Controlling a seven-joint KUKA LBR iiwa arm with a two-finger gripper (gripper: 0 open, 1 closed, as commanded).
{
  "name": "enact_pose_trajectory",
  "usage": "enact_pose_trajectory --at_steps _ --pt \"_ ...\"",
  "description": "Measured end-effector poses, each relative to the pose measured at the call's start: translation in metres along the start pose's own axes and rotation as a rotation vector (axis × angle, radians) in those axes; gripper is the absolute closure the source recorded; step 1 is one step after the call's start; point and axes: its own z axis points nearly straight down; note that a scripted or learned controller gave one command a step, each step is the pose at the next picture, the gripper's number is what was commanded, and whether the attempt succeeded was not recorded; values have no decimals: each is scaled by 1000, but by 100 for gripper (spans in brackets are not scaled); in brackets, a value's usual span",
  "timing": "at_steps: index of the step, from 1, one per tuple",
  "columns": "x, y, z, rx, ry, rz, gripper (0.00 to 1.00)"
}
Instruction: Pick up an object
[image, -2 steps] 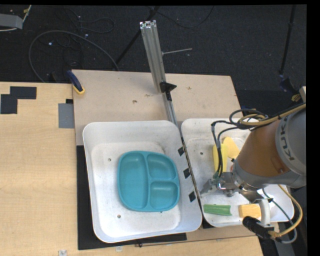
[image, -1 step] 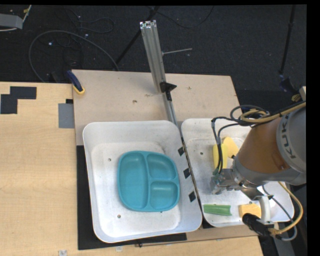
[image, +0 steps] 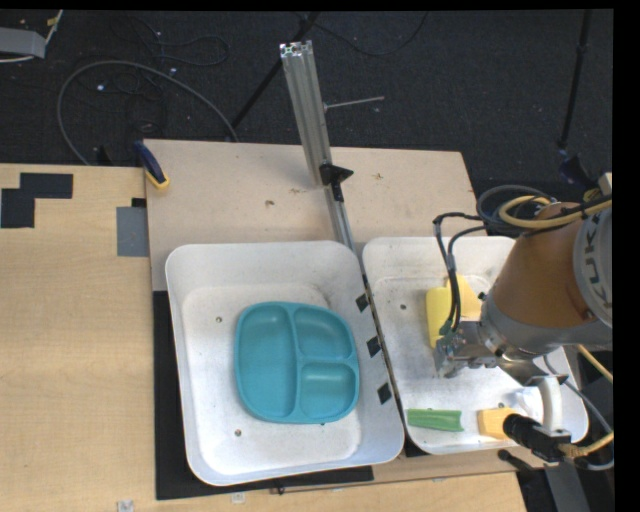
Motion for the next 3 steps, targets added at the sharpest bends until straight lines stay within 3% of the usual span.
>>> enact_pose_trajectory --at_steps 2,3 --pt "-13 -6 -99 -2 -1 1 100" --pt "25 20 -91 3 1 -2 100"
